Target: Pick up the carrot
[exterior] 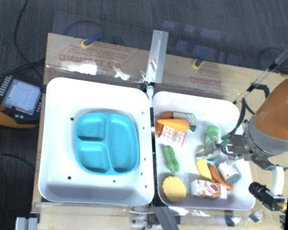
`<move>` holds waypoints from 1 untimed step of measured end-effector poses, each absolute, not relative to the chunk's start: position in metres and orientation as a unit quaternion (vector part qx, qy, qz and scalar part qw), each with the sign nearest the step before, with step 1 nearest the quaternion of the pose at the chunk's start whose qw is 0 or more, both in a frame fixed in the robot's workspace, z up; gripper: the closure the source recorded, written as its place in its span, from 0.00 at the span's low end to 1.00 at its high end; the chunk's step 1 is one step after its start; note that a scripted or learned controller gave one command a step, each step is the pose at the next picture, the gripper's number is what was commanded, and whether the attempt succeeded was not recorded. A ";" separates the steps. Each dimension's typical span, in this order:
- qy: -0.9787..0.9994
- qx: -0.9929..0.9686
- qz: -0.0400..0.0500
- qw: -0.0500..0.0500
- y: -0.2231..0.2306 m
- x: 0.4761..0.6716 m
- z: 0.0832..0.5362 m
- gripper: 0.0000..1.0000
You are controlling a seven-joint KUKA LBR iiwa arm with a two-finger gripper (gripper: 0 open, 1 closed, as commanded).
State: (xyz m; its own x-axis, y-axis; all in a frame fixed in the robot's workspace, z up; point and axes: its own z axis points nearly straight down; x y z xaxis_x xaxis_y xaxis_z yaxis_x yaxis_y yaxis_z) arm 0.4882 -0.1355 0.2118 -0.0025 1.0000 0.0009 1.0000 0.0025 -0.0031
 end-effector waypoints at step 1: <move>-0.765 -0.644 0.001 0.001 -0.112 0.547 0.214 0.00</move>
